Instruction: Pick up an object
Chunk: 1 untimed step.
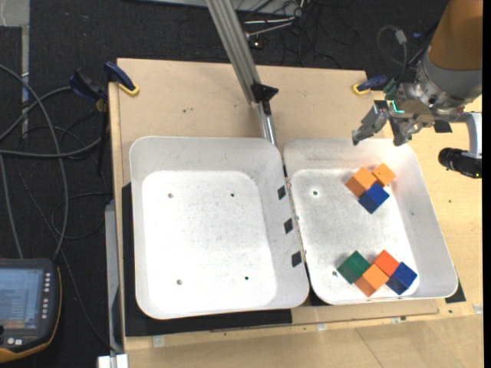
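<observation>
Cut off by the top and right edges: the arm (459, 29), gone from the orange band upward, and with it a black fitting (460, 162) at the right edge (too dark to name). Cut off at the lower left corner: a pendant (23, 305) with a lit screen, its writing too small to read; cut off at the top, the metal post (234, 41), and at the left edge, the cables (46, 136). Hidden against the orange block (374, 280): the touching sides of the green block (354, 267) and the blue block (402, 277).
</observation>
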Each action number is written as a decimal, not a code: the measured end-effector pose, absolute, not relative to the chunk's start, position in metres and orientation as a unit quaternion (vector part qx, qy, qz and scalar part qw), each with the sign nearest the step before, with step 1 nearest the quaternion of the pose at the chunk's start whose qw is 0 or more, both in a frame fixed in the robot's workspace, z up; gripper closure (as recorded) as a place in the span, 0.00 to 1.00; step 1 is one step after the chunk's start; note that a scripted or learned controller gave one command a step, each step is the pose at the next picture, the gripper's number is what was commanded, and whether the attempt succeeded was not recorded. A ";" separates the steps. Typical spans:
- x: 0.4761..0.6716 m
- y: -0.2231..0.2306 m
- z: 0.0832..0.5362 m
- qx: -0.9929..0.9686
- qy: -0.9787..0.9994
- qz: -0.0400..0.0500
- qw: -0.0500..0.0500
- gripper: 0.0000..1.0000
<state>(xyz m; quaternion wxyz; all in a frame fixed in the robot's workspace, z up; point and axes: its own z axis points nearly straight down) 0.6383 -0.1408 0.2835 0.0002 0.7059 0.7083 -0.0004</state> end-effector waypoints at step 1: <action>0.641 -0.137 0.240 0.706 0.709 -0.001 -0.001 0.00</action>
